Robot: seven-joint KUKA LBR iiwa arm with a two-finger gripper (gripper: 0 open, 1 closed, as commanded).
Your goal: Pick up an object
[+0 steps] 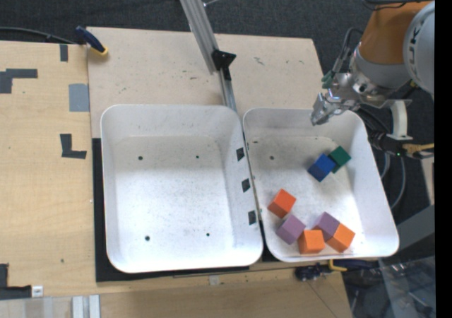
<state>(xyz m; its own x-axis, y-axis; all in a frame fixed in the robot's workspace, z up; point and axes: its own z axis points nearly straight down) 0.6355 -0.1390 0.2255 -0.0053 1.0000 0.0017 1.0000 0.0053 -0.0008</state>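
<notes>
Jaws unreadable on gripper over right bin's far rim; blue cube touches green cube nearby, so a descent risks straddling both or clipping the wall.

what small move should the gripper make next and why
Probably move toward the image's bottom and lower onto the blue cube. The gripper sits at the right bin's far rim holding nothing, and that cube, touching a green cube, lies nearest.
</notes>
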